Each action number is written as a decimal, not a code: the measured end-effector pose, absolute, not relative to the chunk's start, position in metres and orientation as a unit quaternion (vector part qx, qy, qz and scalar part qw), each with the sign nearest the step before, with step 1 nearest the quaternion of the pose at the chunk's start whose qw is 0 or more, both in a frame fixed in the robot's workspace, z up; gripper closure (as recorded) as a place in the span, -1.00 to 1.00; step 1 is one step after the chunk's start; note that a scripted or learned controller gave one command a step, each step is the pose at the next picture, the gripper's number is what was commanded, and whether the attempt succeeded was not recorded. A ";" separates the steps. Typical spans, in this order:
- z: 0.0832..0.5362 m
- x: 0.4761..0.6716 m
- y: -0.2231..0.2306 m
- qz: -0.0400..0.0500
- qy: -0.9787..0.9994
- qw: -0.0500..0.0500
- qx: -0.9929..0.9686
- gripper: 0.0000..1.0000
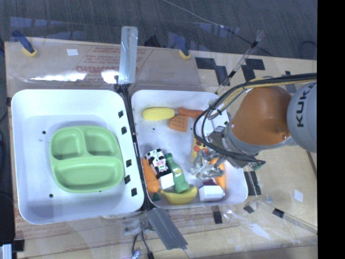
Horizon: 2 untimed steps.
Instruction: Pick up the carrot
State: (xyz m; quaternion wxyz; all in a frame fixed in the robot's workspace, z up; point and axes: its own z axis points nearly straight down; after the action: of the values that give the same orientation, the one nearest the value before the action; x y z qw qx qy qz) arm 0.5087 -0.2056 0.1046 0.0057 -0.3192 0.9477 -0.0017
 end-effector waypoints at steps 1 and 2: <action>0.163 0.493 -0.124 -0.001 0.934 0.003 -0.357 1.00; 0.161 0.492 -0.126 0.000 0.935 0.001 -0.355 -1.00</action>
State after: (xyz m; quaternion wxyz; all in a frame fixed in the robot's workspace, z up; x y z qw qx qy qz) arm 0.4921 -0.1259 0.1612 0.0009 -0.3552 0.9348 0.0001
